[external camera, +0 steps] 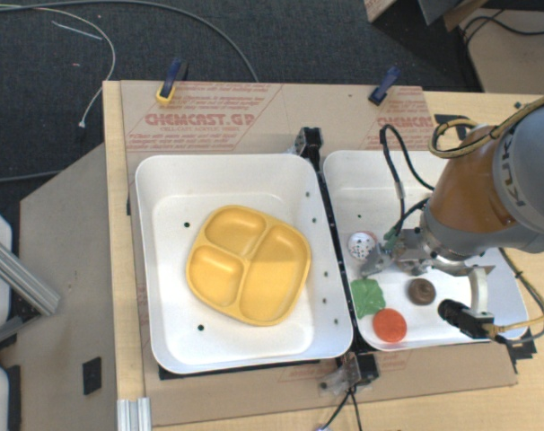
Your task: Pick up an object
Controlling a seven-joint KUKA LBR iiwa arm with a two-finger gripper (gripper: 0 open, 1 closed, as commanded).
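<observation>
Gripper [380, 251] hovers beside the green toy [368, 295] (likely your pick target); jaw state cannot be told.

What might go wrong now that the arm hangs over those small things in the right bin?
1. The green piece, red ball and brown ball lie close together, so the claw may nudge one while going for another.
2. The round ones would likely roll away if bumped.
3. The dotted white ball sits near the bin wall, which may leave little room for a grip.
</observation>
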